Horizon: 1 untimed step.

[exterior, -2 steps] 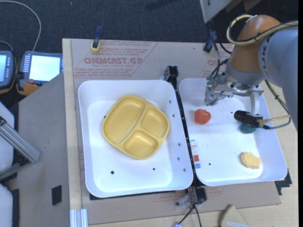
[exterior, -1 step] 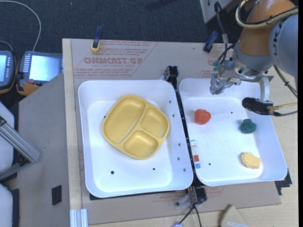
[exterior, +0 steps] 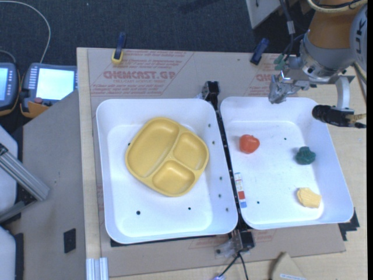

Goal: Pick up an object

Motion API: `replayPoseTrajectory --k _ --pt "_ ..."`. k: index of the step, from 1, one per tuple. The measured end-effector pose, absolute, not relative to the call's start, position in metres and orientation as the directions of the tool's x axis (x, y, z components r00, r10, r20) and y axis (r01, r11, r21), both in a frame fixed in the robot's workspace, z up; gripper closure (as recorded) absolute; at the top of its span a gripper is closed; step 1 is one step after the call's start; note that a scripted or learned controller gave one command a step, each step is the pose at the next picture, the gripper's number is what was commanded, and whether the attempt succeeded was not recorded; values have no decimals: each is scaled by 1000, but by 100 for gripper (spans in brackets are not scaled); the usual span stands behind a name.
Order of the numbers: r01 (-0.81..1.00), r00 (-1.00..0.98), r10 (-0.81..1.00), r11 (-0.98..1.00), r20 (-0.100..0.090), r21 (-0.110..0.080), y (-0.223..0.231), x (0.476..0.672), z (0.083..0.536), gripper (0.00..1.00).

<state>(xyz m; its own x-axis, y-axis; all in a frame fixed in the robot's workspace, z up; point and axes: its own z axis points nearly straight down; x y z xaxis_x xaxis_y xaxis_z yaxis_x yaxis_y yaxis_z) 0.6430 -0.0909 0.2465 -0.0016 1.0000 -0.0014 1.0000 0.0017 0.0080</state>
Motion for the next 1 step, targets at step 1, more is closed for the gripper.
replayPoseTrajectory --k 1 --pt "1000 -1 1000 1 -1 3 -91 644 254 100"
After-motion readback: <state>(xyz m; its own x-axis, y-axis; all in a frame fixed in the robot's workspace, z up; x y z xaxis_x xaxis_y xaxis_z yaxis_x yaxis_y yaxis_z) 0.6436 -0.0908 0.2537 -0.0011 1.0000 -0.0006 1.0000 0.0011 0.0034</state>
